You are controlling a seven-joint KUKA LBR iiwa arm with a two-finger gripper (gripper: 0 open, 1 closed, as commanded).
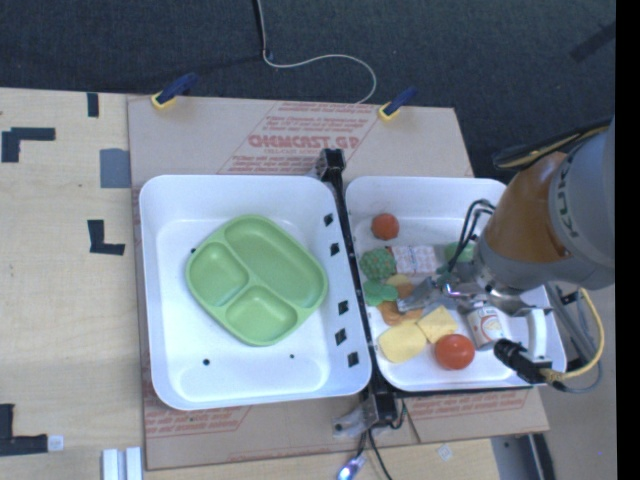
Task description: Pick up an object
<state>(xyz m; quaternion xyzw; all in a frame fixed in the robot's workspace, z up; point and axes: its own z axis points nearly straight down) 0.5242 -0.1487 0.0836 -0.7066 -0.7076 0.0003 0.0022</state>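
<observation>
On the left, the left bin (160, 268) holds a green divided plate (256, 279), lying flat and turned at a slant, with three compartments. A black divider (345, 268) runs between this bin and the right bin (430, 190). In the right bin, nearest the divider, sit green toy pieces (377, 265), with an orange-red ball (385, 227) above them near the far wall. Below lie a yellow wedge (403, 343) and a yellow cheese slice (437, 322), touching one another. A red tomato (455, 351) rests just beside the slice near the front wall, and a small white can (487, 325) lies next to it. The gripper (428, 293) reaches low among these pieces, over the middle of the pile; whether it is open or closed cannot be made out. The arm (545, 223) fills the right side
</observation>
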